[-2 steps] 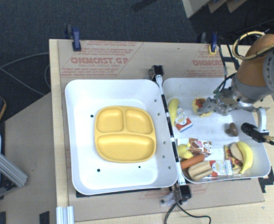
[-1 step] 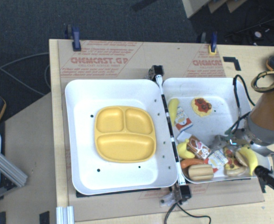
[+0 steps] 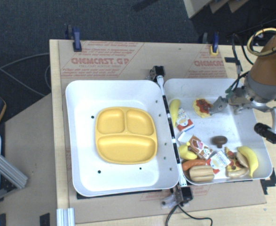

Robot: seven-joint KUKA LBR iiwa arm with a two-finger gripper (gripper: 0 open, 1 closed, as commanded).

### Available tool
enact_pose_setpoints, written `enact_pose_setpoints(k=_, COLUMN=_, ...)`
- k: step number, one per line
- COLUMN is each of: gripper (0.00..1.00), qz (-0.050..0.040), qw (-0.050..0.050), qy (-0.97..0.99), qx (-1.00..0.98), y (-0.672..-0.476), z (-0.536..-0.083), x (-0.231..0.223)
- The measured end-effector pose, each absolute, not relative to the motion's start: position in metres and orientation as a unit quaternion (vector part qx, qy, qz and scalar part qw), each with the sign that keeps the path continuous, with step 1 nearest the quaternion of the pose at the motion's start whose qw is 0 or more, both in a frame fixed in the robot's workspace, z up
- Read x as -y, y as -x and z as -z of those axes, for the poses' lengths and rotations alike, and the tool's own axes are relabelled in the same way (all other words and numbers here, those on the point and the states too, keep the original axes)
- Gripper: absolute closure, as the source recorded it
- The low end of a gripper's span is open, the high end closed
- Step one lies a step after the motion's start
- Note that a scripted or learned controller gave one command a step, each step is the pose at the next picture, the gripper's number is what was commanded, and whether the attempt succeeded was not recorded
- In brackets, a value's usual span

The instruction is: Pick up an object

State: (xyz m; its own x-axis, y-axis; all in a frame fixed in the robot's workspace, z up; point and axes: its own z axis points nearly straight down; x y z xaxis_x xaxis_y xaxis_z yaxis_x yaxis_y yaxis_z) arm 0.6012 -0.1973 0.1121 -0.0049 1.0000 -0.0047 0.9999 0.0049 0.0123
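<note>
**Tool low in the right bin, beside a small red and yellow item**

Nearest the camera, along the front wall of the right bin (image 3: pixel 265 173), food-shaped toys lay crowded together: a hot dog in a bun (image 3: pixel 201 173), an orange-red sausage (image 3: pixel 192 164) touching it, a yellow banana (image 3: pixel 250 158) curved at the front right corner, and small red and white packets (image 3: pixel 220 161) between them. Just behind these sat a brown, flattish round piece (image 3: pixel 219 140) on bare white floor, and a red and white carton (image 3: pixel 199 146) beside a yellow piece (image 3: pixel 185 152).

To the left, the left bin (image 3: pixel 76 126) held a yellow divided plate (image 3: pixel 126 135) with three compartments, lying flat near its middle.

Farther back in the right bin, a second banana (image 3: pixel 174 110) lay along the wall shared by the two bins, with another red and white packet (image 3: pixel 184 122) touching its near end. Beyond that, a small red and yellow item (image 3: pixel 203 107) rested on the bin floor. The tool (image 3: pixel 219 105) was just to the right of it, reaching in from the grey arm (image 3: pixel 264 74) with its orange band. It was too blurred and small to tell whether the tool was released or clenched, or whether it touched the item; nothing could be seen grasped in it.

Both bins sat on a counter (image 3: pixel 128 60) covered in printed brown board, clamped at the far edge by two blue clips (image 3: pixel 74 36).
</note>
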Motion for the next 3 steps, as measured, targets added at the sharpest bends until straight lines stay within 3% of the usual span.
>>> enact_pose_setpoints(k=1, gripper=0.00, qz=0.0017, qw=-0.004, qy=-0.708, qx=-0.706, y=-0.531, z=-0.083, x=0.180)
enact_pose_setpoints(k=2, gripper=0.00, qz=-0.0029, qw=0.005, qy=-0.705, qx=-0.709, y=-0.632, z=-0.106, x=0.171)
enact_pose_setpoints(k=3, gripper=0.00, qz=-0.0006, qw=0.001, qy=-0.705, qx=-0.709, y=-0.653, z=-0.084, x=0.121)
